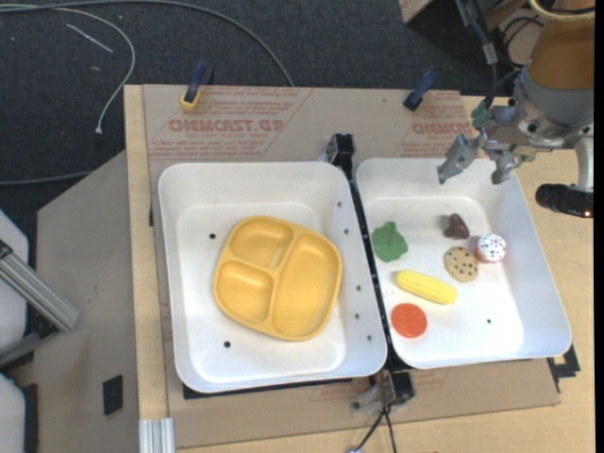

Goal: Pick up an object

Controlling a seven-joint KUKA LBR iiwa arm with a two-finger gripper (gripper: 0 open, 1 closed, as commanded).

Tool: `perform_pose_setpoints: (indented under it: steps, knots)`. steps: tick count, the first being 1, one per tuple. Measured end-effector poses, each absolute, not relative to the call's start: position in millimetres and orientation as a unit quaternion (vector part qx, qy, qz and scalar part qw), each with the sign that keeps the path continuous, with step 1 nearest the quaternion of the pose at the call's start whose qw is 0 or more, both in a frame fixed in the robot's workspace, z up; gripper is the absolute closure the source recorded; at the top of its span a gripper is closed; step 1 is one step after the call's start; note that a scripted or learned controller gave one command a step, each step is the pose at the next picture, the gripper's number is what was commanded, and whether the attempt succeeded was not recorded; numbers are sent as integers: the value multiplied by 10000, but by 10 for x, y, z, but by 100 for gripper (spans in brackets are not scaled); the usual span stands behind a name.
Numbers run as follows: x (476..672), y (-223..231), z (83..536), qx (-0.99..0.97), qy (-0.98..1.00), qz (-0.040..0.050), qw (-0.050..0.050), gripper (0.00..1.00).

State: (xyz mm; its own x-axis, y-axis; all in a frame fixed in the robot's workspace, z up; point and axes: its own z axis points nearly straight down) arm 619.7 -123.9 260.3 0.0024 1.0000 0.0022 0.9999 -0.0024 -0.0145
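A cardboard-covered tabletop (236, 111) stands on dark carpet, carrying two shallow white plastic bins. The left bin (179, 253) holds one glossy yellow divided plate (278, 276). The right bin (528, 300) holds six small toy foods: a green leafy piece (389, 242), a yellow corn cob (427, 287), a round red slice (409, 320), a speckled cookie (461, 263), a brown lump (457, 225), a sprinkled cupcake (491, 247). The gripper (481, 163) hovers over that bin's far edge, fingers spread, holding nothing
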Motion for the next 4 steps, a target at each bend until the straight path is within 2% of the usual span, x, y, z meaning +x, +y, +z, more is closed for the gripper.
perform_pose_setpoints:
  steps: [1,4]
  knots:
    - [6218,-1237,2681,-7071,-7071,2,5,0]
    - [6234,-1133,1324,-7070,-7072,14,24,0]
